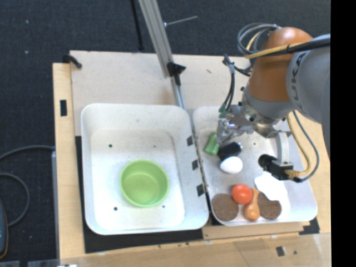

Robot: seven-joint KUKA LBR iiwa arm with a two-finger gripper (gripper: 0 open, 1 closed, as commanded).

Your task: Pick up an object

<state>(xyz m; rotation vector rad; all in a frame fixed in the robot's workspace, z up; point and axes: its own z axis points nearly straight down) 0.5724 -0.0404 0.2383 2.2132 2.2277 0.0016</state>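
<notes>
My gripper (225,130) hangs over the upper left part of the right bin (303,196), below the orange wrist band. Just beneath it and slightly left lies a small green block (212,144), close to the bin's left wall. A small black object (229,149) lies right under the gripper, with a white egg-shaped object (231,164) touching its lower side. I see nothing between the gripper's tips.
Along the right bin's front edge lie a red ball (241,193), two brown discs (225,206), an orange piece (252,211) and a white flat piece (271,187). The left bin (100,121) holds a green bowl (144,182). A metal pole (158,32) slants up behind the bins.
</notes>
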